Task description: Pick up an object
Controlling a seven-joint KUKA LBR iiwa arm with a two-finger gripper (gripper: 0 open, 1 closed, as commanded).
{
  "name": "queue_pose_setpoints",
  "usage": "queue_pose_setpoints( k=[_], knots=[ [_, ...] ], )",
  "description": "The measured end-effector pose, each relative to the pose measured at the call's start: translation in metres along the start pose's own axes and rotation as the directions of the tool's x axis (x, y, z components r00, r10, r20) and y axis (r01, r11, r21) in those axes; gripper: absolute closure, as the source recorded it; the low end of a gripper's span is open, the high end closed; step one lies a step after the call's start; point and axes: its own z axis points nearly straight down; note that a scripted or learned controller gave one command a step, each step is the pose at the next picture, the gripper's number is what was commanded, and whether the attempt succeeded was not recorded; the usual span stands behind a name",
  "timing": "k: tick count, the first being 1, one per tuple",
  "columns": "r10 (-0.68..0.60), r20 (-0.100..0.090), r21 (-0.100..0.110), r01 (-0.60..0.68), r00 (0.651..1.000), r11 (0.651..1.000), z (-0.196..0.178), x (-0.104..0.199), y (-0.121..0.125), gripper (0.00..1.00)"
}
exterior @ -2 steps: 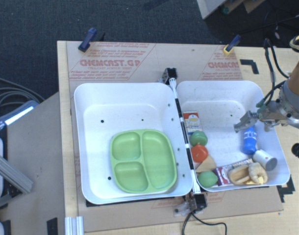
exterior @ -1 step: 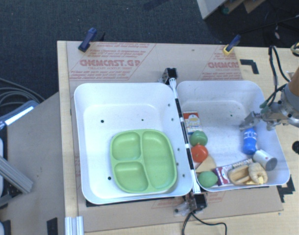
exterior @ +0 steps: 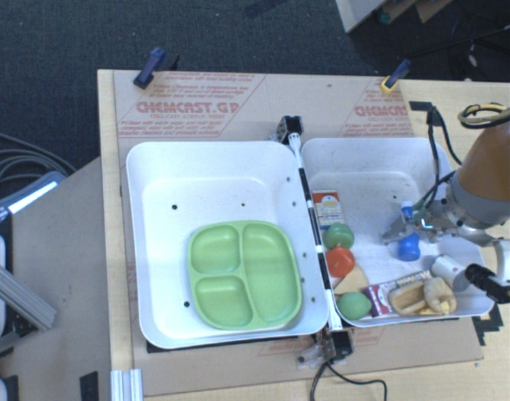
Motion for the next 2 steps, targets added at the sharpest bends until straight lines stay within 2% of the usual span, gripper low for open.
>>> queue_pose_setpoints(
  k=[2],
  knots=[
    [-0.003, -0.004, -0.001, 0.003, 1.000, 1.000, -0.001, -0.017, -0.022, 0.00]
  ],
)
